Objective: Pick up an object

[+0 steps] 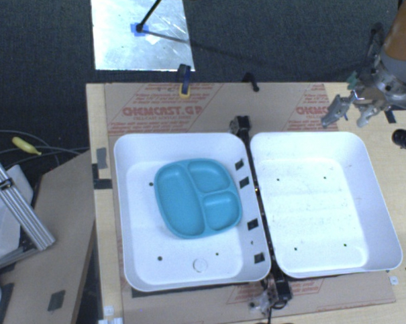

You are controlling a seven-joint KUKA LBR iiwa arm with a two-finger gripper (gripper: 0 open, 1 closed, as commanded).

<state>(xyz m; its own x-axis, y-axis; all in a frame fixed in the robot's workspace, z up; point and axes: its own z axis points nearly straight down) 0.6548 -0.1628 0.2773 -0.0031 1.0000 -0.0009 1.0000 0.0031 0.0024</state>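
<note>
The arm [394, 45] enters from the upper right corner of the camera view, with its wrist pointing down and toward the left. The gripper [349, 111] hangs above the bench [167, 102], just beyond the far right corner of the right bin [376, 204], at about 2 o'clock from the centre of the view.

Item count: two white bins, set side by side and touching along a central seam. One blue divided plate [196, 196] with three compartments lies flat in the left bin [135, 214], near its middle, at about 9 o'clock from the seam. One small round whitish disc [200, 264] lies on the left bin's floor at 6 o'clock from the plate, apart from it.

The two fingers [334, 112] are spread apart, tips pointing down and outward. Nothing sits between them and they touch no object. The plate is well apart from the gripper, in the other bin.
</note>
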